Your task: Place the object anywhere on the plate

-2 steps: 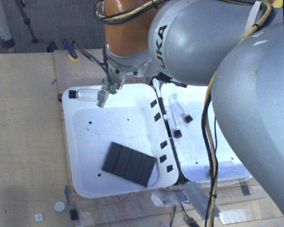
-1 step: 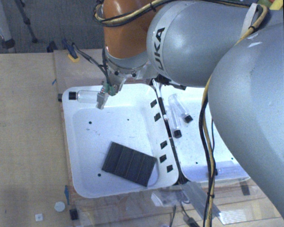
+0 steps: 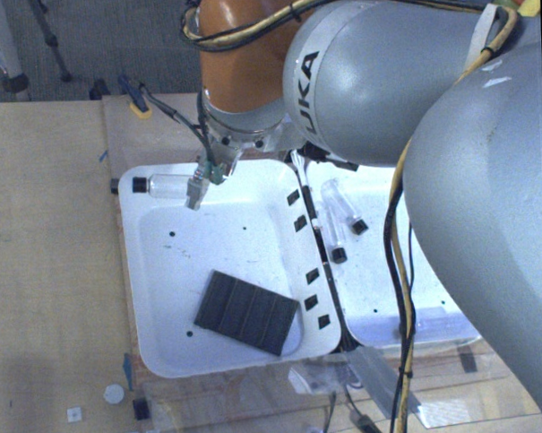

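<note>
Claw [image 3: 196, 195]: hung over left bin's far rim, beside a clear plastic vial with a black cap [image 3: 162, 184]; whether spread or pinched, cannot tell.
Vial: lay on its side at left white bin [image 3: 151, 351] far corner, apparently not gripped.
Plate: dark ribbed rectangular slab [image 3: 246, 313], near side, well apart.
Right bin [image 3: 437, 325]: two more clear vials [image 3: 341, 212].

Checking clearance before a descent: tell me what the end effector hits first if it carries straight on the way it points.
Probably the clear vial on the left bin's rim; the end effector points down just beside it, though depth is unclear, so it may meet the bin wall instead.
</note>
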`<state>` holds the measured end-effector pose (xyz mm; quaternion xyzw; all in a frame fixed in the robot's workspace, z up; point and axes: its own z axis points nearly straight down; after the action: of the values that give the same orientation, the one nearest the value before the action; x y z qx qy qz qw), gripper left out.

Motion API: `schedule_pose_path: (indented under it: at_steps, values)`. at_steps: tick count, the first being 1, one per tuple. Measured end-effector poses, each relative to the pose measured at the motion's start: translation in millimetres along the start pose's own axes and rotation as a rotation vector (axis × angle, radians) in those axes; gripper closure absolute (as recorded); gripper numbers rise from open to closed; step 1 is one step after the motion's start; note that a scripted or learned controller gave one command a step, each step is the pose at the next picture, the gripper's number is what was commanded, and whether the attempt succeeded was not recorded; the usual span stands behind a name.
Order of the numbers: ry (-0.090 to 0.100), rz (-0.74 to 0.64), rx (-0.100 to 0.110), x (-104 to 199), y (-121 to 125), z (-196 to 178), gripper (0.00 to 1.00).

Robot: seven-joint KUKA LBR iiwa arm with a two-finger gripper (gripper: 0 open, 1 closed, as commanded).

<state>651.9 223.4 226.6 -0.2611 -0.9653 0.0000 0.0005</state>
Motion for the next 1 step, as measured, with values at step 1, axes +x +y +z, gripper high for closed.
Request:
schedule_pose_path:
  at_steps: [1]
  values:
    - [0.001,0.049,0.000,-6.5,4.0,16.1,1.00]
